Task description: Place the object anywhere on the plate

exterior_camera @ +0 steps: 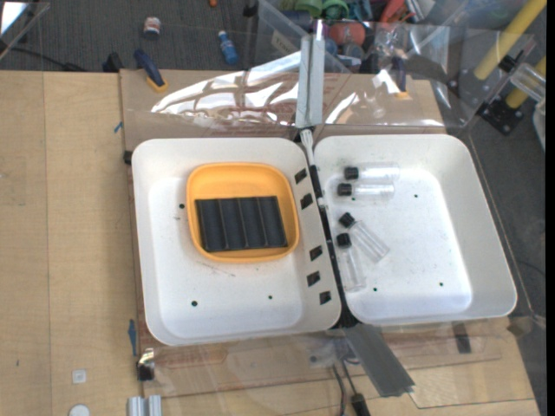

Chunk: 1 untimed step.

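Two white bins [408, 306], orange plate [243, 180] bearing a dark ribbed block [241, 224] at left, clear black-capped vials [364, 185] at right — faint, hard to count.

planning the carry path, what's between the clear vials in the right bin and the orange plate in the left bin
In the camera view, between the clear vials and the orange plate lie bare bin floor and the two bins' adjoining rims with black tabs.

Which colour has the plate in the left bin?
Orange-yellow plate, under a black ribbed block; camera view.

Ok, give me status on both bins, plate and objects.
Orange plate in left bin, dark ridged insert on it. Clear vials with black caps lying in right bin, apart from the plate. Nothing blocking the plate.
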Available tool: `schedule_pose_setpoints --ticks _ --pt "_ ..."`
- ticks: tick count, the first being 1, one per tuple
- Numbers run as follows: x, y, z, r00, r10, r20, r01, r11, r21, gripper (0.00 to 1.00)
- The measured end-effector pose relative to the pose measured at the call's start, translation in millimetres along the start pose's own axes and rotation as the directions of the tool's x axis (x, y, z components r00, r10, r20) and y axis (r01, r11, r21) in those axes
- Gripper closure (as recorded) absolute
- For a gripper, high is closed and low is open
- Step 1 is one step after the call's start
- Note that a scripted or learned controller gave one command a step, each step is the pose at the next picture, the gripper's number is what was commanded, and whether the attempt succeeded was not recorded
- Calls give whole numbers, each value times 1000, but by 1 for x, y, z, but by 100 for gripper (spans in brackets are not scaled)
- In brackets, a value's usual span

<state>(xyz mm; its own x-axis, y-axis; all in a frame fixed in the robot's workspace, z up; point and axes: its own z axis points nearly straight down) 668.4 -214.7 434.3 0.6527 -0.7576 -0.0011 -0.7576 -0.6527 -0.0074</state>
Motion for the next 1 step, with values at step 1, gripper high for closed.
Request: schedule_pose_setpoints --ticks 1 --pt "-2 -2 0 964 -265 -1 265 964 0 100"
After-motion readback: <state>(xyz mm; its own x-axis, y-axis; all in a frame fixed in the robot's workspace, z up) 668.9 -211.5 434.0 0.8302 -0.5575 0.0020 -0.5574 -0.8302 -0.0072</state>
